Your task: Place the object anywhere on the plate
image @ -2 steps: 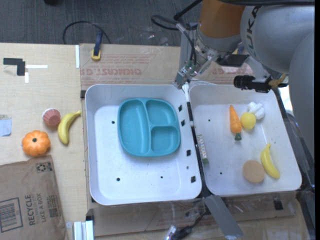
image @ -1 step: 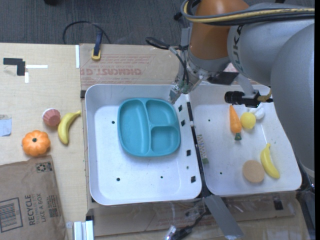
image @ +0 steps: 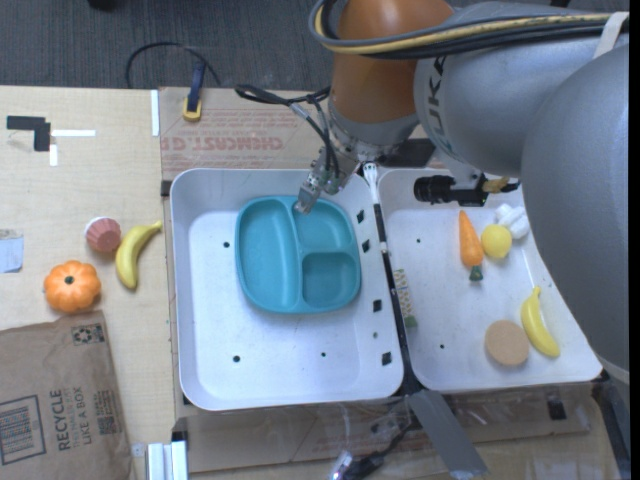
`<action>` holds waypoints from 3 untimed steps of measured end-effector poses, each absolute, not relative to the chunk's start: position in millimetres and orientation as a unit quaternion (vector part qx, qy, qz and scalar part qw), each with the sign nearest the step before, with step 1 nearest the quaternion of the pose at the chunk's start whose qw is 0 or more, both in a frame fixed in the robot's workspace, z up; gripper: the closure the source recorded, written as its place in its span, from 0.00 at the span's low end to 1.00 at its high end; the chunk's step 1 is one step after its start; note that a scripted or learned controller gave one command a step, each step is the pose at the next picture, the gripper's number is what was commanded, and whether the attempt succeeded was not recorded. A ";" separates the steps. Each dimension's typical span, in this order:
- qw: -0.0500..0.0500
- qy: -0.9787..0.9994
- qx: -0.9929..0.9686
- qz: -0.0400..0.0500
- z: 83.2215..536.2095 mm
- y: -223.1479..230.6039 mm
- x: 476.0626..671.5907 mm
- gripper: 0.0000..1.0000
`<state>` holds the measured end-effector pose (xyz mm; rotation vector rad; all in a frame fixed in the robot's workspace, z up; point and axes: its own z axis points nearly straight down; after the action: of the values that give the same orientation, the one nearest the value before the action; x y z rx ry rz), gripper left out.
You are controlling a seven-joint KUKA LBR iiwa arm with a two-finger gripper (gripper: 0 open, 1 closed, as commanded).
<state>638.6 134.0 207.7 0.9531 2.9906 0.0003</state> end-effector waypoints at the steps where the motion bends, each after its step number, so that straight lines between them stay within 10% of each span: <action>1: 0.001 0.932 0.363 -0.001 216.1 59.7 633.5 1.00; 2: 0.000 0.960 0.281 0.000 152.8 109.0 616.1 1.00; 3: 0.002 0.988 0.156 0.000 192.5 45.3 615.6 1.00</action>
<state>615.6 45.3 192.5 0.4892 3.0994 0.0005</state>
